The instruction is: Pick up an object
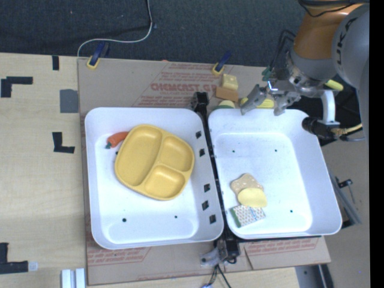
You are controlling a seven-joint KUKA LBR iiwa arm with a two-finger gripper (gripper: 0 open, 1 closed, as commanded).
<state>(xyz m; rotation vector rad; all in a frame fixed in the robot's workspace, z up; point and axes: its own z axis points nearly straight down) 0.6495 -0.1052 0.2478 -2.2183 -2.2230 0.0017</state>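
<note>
My gripper (264, 102) hangs above the far rim of the right bin (300, 161), its two fingers spread apart with nothing between them. In that bin's near left part lie a beige biscuit-shaped piece (243, 182), a yellow round piece (252, 197) overlapping it, and a small patterned packet (247, 215) just below. A yellow divided plate (154, 161) fills the middle of the left bin (120, 221). An orange carrot-like piece (117, 138) pokes out from under the plate's far left edge.
A tan block (228, 87) and a small yellow-green object (226, 104) sit on the cardboard just beyond the bins, left of the gripper. Black clips line the seam between the bins. A white cable runs across the dark cloth at the back.
</note>
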